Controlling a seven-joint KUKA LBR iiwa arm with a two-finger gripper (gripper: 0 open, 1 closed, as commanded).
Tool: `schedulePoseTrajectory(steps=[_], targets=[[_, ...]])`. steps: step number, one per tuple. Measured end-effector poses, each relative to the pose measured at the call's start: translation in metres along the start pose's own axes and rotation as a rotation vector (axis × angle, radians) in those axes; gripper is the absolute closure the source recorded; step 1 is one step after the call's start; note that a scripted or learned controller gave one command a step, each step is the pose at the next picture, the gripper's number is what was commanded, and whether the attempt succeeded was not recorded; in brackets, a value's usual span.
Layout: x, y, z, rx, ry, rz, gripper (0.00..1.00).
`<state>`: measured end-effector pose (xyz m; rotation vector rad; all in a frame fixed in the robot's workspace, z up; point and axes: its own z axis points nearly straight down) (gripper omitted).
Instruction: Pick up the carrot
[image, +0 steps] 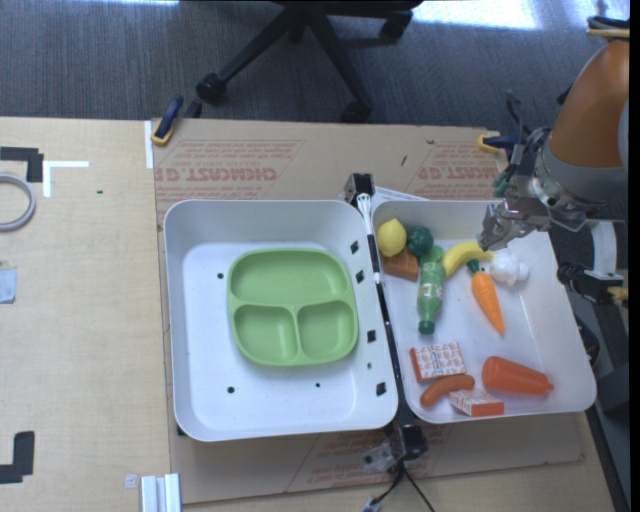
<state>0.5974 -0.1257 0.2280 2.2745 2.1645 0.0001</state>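
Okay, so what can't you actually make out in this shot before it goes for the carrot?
- Gripper: too small and dark against the bin to read.
- Arm: cut off by the top and right edges.
- Small boxes: print too small to read.
- White object beside the carrot: washed out, identity unclear.

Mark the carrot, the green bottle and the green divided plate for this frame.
carrot (487, 301): camera view, middle of its orange body.
green bottle (430, 294): camera view, on its midsection.
green divided plate (291, 263): camera view, bare floor of its large upper compartment.
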Motion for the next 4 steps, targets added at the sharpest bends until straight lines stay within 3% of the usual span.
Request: schedulePoseTrajectory(steps=[1,2,3,4], targets=[[0.0,0.0,0.0,0.0,0.0,0.0,0.0],[-0.031,0.009,0.136,0.001,0.001,-0.271,0.0],[-0.032,0.009,0.126,0.0,0.0,-0.269,1.0],[0.023,0.02,0.003,0.0,0.0,-0.18,1.0]])
